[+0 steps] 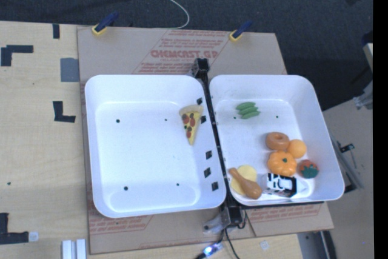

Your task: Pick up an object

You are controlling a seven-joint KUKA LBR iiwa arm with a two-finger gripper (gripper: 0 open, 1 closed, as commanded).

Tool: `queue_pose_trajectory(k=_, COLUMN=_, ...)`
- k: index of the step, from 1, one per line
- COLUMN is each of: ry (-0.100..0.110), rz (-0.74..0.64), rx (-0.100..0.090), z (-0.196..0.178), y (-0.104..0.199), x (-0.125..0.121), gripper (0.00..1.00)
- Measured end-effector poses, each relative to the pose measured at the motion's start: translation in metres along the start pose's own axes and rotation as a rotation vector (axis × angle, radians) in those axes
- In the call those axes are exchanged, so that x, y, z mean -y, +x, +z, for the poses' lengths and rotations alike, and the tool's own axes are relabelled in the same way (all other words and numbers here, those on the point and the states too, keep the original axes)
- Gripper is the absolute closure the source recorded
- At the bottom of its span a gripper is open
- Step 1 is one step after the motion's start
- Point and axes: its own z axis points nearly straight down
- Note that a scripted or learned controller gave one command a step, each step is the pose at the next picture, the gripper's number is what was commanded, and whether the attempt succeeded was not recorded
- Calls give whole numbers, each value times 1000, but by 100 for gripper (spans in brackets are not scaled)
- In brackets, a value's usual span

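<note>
1. Reading from the left, I log a yellow toy pizza slice (191, 122) by the right wall of the left shallow white bin (103, 148).
2. Right shallow white bin (315, 106): green pea pod (247, 109) at the back; brown doughnut (277, 141), orange ball (297, 148) and small orange pumpkin (282, 163) clustered near the front.
3. Gripper state: I cannot tell.

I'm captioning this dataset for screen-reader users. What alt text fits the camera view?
Two shallow white bins side by side: the left white bin holds a toy pizza slice; the right white bin holds a green pea pod, brown doughnut, small orange pumpkin, drumstick and other toy food.
</note>
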Motion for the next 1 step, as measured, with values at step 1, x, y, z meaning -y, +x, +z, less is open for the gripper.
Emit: queue_pose_trajectory(k=1, ry=-1, rz=1, rx=1, z=-122, y=-1, x=-1, gripper=100)
